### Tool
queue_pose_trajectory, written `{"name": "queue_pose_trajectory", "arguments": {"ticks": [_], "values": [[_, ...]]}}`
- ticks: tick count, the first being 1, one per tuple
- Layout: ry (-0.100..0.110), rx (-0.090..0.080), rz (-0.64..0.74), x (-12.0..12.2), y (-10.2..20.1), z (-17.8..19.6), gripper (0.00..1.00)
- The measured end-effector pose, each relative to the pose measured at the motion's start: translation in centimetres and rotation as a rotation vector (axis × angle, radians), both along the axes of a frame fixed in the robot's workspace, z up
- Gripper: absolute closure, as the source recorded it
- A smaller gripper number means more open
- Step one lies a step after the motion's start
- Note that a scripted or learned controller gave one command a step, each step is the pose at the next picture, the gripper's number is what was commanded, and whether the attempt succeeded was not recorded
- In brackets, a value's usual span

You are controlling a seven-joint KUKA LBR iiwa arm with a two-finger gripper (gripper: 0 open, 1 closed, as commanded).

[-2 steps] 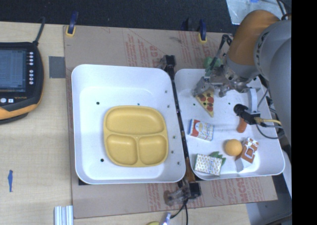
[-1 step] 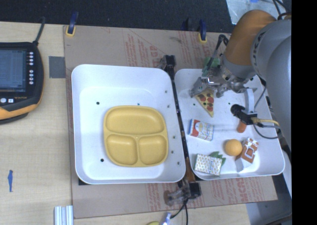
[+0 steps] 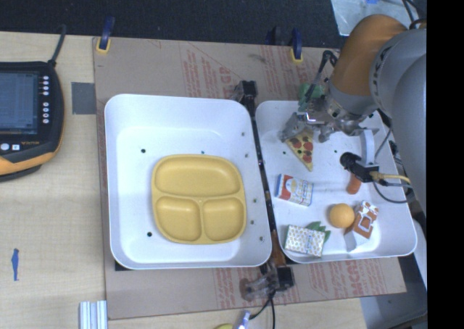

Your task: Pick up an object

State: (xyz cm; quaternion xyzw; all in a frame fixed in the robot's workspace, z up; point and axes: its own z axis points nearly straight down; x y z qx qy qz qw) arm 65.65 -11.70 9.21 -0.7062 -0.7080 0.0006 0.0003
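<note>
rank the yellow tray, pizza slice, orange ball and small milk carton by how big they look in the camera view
1. yellow tray, by far the largest
2. pizza slice and milk carton, which look about alike, so I won't rank them
3. orange ball, the smallest

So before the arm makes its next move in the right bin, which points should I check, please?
1. Claw is over the right bin: ok.
2. Claw is near a target, the pizza slice: ok.
3. Pizza slice is between the claw's fingers: cannot tell.
4. Neighbours keep away from the slice; the small carton lies apart: ok.
5. Orange ball is free to grasp: not ok, it touches the red and white packet.
6. Yellow tray lies flat in the left bin: ok.
</note>
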Motion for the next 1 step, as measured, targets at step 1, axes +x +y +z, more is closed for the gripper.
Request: {"name": "queue_pose_trajectory", "arguments": {"ticks": [1], "values": [[-0.002,0.0,-0.001,0.02,-0.72,0.02,0.0]]}}
